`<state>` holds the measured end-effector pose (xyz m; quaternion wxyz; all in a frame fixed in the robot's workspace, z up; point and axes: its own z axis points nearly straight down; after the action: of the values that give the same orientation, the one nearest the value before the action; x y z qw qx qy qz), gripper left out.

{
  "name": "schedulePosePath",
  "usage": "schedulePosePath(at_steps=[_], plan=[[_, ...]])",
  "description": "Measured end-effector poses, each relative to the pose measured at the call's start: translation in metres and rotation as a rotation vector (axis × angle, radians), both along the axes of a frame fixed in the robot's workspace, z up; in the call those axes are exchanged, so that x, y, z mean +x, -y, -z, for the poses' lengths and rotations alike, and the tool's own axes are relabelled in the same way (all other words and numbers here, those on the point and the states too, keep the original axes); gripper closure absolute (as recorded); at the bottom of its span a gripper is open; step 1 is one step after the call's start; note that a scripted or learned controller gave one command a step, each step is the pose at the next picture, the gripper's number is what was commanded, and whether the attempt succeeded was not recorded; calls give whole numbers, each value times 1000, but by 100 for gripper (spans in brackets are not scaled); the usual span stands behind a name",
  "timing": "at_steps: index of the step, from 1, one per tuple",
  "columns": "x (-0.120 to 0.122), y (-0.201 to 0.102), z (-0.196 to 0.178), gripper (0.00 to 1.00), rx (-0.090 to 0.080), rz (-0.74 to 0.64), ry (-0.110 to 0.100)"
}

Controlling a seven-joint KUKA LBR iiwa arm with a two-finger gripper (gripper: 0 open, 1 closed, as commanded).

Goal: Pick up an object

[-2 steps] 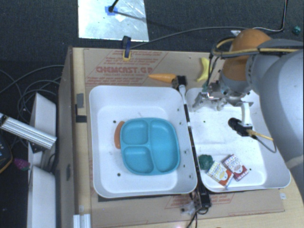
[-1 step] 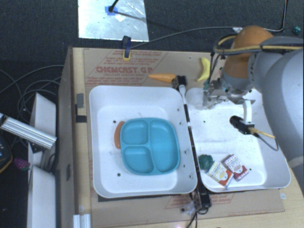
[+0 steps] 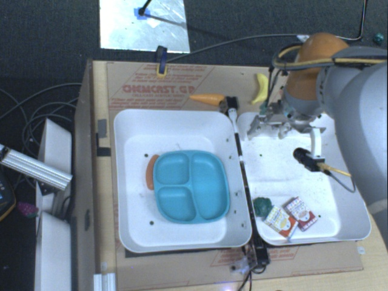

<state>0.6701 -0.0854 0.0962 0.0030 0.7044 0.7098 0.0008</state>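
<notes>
In the left bin point(image 3: 130, 126), a red sausage point(image 3: 149, 171) lay right beside a blue plate point(image 3: 191, 183). A carrot point(image 3: 206, 99) lay on the counter, past the bins' far edge. The gripper point(image 3: 267, 126) hung over the far left corner of the right bin point(image 3: 279, 174). I could not tell if it was open or closed. The green lump point(image 3: 262, 206) and two small packets point(image 3: 280, 220) lay well apart from it, by that bin's near edge. The lump looked like the closest one to go for.

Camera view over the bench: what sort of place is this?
Probably a robotics lab bench: a grey robot arm with an orange band reaches over a shallow white plastic bin, a twin bin holds a blue divided plastic plate, and loose black cables trail nearby.
</notes>
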Motion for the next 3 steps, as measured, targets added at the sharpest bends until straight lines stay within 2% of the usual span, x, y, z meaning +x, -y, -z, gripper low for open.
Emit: schedulePosePath(at_steps=[2,3], plan=[[-7,0,11,0,1,6,-4],[-1,-2,11,0,3,3,-2]])
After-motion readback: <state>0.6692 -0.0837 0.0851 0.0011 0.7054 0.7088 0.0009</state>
